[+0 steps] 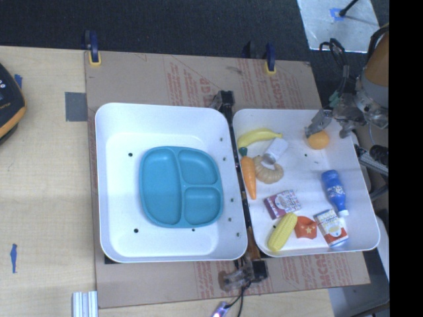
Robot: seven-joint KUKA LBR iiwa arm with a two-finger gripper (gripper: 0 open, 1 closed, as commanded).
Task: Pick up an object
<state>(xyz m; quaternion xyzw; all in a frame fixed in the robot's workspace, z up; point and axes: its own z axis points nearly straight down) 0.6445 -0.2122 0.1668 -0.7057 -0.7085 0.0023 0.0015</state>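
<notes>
While hanging over the far corner of the right bin (370,238), reaches in from the right on the grey arm (373,65) with jaws seemingly parted and gripping nothing. Sits just beside the orange fruit (318,140), possibly touching it at one fingertip; hard to tell from this slant. Counts that fruit as the likely target: lies alone on the bin floor, well apart from the other things, so leaves room for a clean straddle. Probably needs a small shift toward the near-left before closing, since a round thing caught off-centre tends to roll away.

Finds the rest of the right bin more crowded. Places a banana (259,137), a carrot (248,176), a white cylinder (274,149) and a pale ring (269,172) bunched against the left wall, touching or nearly so, which makes each awkward to take singly. Puts a blue bottle (334,189) on its side near the right wall, and a corn cob (283,230), a maroon packet (283,203), a red piece (305,228) and a small carton (330,228) close together along the near edge.

Leaves the left bin (106,177) holding a blue divided plate (182,185), flat at its middle. Keeps both bins side by side on a cardboard sheet (165,78) clamped to the counter (39,177), presumably against sliding.
</notes>
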